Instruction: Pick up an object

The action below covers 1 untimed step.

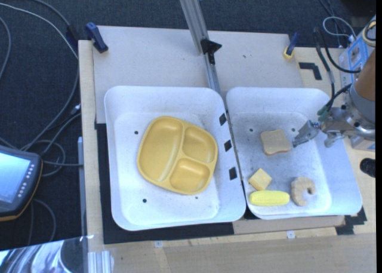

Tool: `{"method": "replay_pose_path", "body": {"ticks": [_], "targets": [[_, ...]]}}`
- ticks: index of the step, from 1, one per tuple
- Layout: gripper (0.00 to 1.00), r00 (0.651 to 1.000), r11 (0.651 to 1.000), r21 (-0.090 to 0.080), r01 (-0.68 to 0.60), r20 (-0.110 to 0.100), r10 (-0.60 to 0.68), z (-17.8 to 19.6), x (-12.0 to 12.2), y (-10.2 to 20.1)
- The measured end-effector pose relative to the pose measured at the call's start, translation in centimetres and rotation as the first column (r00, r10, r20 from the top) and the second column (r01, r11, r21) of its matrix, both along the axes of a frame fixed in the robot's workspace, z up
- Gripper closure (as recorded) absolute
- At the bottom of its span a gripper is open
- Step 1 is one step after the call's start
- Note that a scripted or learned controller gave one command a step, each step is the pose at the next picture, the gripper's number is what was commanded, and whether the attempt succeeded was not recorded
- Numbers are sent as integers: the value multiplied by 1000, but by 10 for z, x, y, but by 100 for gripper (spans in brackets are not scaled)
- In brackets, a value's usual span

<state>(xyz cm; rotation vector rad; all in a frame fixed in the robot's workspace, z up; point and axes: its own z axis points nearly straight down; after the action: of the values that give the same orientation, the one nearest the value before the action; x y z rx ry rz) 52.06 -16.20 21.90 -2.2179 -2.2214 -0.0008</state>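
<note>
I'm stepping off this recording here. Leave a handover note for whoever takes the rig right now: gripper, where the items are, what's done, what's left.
Gripper: over the right bin, beside the bread slice, fingers spread, nothing between them.
Right bin also has a cheese cube, a yellow corn-like piece and a pale curled piece near its front.
Left bin holds the yellow divided plate.
Done: nothing picked.
Left: close on an item, probably the bread slice, and lift.
</note>
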Motion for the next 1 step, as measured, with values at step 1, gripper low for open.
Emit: {"method": "replay_pose_path", "body": {"ticks": [1], "targets": [[0, 1000, 1000, 0, 1, 1, -1, 0, 0, 0]]}}
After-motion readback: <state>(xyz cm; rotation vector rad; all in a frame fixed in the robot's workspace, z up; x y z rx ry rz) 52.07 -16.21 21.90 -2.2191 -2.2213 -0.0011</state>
